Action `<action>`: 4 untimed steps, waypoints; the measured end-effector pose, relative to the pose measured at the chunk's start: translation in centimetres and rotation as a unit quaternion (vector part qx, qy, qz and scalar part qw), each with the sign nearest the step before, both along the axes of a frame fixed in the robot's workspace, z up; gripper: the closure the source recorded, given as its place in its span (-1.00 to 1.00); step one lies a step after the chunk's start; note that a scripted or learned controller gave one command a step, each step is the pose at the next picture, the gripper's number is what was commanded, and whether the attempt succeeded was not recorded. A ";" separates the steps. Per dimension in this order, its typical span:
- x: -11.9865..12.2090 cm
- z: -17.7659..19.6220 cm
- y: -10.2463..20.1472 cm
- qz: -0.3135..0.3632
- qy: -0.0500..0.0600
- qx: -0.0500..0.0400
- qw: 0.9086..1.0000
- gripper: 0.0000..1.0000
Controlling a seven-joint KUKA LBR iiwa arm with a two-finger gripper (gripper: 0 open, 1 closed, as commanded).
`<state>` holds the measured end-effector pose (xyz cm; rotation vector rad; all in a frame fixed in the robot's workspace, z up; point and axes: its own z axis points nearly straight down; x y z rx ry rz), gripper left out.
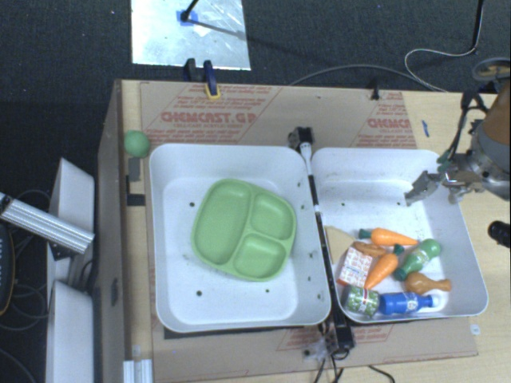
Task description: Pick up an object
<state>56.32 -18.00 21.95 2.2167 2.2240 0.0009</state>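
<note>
Grey arm at the right edge — gripper [431, 183] low, pointing left.

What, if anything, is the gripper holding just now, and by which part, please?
Nothing is held. The gripper sits above the right bin's far side, apart from the toy food heaped at its near end.

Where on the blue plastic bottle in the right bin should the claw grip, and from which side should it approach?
Grip the blue plastic bottle across its body, coming straight down from above. It lies flat on its side near the right white bin's front wall, so its long sides are probably the easiest to reach, though a green can crowds one end.
</note>
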 end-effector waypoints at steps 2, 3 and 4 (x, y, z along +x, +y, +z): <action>4.7 -13.5 2.5 0.001 -0.001 0.000 1.000 -1.00; 10.3 -13.4 1.6 0.001 -0.001 0.000 1.000 -1.00; 3.2 -5.6 -2.8 -0.001 -0.002 -0.001 1.000 -1.00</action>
